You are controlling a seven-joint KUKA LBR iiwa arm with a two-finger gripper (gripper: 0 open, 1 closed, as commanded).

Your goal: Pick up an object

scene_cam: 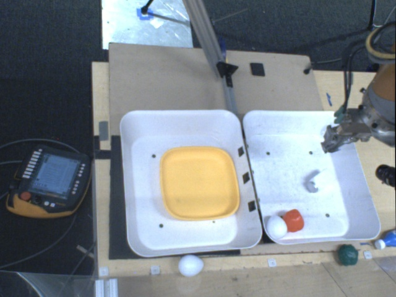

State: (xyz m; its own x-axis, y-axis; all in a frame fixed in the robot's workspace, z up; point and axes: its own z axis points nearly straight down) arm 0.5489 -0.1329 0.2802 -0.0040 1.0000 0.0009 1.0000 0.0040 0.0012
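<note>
Two shallow white bins are seen side by side on the worktop. The left bin carries a square yellow plate, laid flat near its middle. The right bin holds three small things: a small grey curved piece lies a little toward 3 o'clock of the bin's middle, and at the bin's 7 o'clock corner an orange-red block is found touching a white ball, the ball being on the block's 9 o'clock side.

The pincer is seen at the 3 o'clock side of the right bin, over its upper part, at the end of the grey arm that reaches in from 3 o'clock. It stands at about 1 o'clock from the grey curved piece and well apart from it. How far the pincer is open cannot be told (its tips are dark and blurred against the bin), and nothing is seen between them.

Outside the bins, a white egg-shaped thing lies on the worktop just at 6 o'clock of the left bin's front rim, and a dark green ball rests at 5 o'clock of the right bin. A yellow-and-grey hand controller with a screen is seen on the dark floor at 9 o'clock of the worktop.
</note>
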